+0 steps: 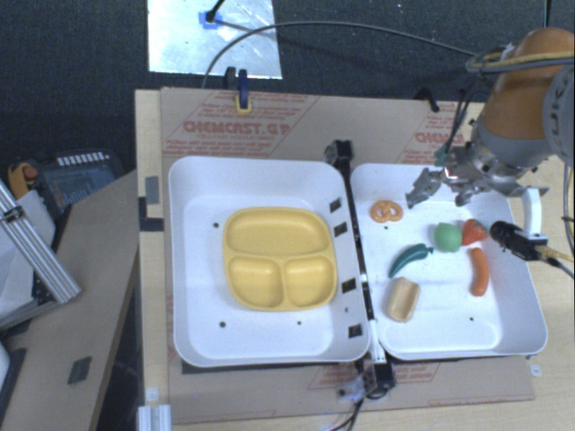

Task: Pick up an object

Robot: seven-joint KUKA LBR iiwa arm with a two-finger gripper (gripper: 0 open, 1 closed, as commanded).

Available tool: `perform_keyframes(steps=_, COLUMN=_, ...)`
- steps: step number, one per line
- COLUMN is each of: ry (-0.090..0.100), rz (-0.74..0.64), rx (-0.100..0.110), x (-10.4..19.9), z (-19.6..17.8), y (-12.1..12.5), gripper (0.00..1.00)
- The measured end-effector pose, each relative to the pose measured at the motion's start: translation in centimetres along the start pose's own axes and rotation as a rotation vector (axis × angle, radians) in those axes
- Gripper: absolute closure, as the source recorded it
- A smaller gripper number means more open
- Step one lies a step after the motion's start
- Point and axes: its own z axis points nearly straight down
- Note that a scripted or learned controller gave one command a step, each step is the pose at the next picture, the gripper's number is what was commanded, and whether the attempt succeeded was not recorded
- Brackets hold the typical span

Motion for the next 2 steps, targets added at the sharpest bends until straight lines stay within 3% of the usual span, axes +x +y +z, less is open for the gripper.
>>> perform_keyframes(steps=2, ry=0.0, rz=0.0, rx=0.0, x=-0.9, z=11.1, y=1.0, gripper=0.0)
